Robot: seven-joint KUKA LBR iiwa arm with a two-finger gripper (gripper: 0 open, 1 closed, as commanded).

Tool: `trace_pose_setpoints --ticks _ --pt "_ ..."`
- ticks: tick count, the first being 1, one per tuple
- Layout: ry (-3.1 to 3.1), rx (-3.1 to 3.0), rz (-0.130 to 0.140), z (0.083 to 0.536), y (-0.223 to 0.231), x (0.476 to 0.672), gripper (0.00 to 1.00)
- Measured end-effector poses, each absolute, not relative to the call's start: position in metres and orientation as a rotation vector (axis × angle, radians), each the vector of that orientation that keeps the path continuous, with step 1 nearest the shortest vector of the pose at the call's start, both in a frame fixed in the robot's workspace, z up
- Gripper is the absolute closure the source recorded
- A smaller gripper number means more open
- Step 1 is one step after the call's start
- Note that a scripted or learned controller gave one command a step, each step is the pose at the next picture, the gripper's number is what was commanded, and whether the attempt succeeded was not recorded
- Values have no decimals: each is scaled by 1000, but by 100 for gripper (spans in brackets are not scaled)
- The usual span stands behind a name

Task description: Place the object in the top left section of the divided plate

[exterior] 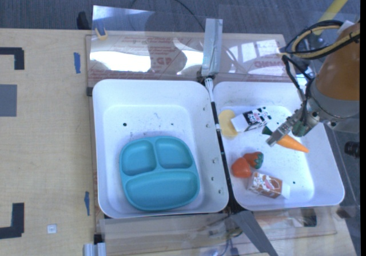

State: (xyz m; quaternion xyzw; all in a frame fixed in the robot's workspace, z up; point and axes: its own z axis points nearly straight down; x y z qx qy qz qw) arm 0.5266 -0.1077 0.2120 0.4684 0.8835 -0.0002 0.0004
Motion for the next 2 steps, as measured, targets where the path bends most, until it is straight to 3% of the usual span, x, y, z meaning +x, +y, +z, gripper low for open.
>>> trace_pose_setpoints --ticks 1,2 --pt "2724 1564 1 93 -99 495 100" --pt "2222 2219 13 86 -104 484 100"
